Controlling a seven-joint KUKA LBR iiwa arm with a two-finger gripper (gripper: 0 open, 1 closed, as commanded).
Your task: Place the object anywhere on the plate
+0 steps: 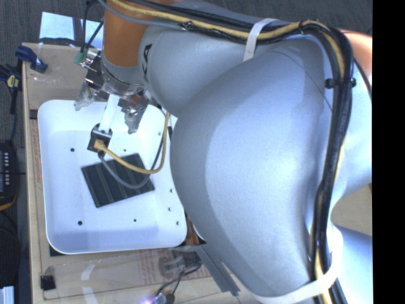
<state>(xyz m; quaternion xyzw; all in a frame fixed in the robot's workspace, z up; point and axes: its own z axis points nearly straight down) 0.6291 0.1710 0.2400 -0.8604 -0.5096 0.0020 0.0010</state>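
Nearest the camera looms the grey arm (266,163), its big rounded casing covering the whole right side of the view and hiding whatever sits beneath it; a bundle of black and yellow cables (332,138) runs along its upper and right edges, held by a white strap (256,33). Taking the white bin (69,227) as the landmark, the arm's orange band (126,27) sits above the bin's top edge, and below that band the wrist leads down to the hand (111,106), which hangs over the bin's upper part. Two pale metal fingers (134,120) point down toward the bin floor and stand apart from each other, spread, with nothing seen between them. Just below the hand, over the bin's upper middle, a small dark block (100,137) hangs on a white stem, and a yellow cable (158,157) loops from it out toward the bin's right side. On the bin's floor, near its centre and below the hand, lies a dark, flat, ribbed rectangular object (117,179), turned at an angle to the bin's walls; it lies apart from the fingers. I cannot make out a plate. Around the bin's left and lower edges the wooden tabletop (95,277) shows, with a blue clamp (28,57) at its upper left corner, well beyond the bin's top left.
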